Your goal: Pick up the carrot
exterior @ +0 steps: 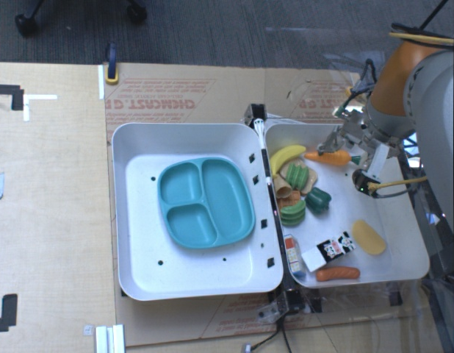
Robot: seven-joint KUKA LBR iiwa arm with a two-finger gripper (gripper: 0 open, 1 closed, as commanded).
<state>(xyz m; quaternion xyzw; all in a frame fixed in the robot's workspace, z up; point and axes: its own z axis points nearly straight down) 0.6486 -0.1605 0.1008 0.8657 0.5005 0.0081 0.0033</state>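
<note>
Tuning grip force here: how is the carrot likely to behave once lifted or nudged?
The carrot looks like smooth moulded plastic, so probably stiff, light and somewhat slippery. Its tapered, rounded shape may let it roll or pivot. It lies close beside the banana, so a nudge could shift that too.

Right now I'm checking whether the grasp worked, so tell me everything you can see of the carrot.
The carrot is a small orange toy, plastic by its look, tapering to a point toward the banana. It lies nearly level in the upper part of the right bin, its thick end under the gripper, which sits right at it. Whether it is lifted or rests on the bin floor cannot be told. Its tip almost meets the banana.
</note>
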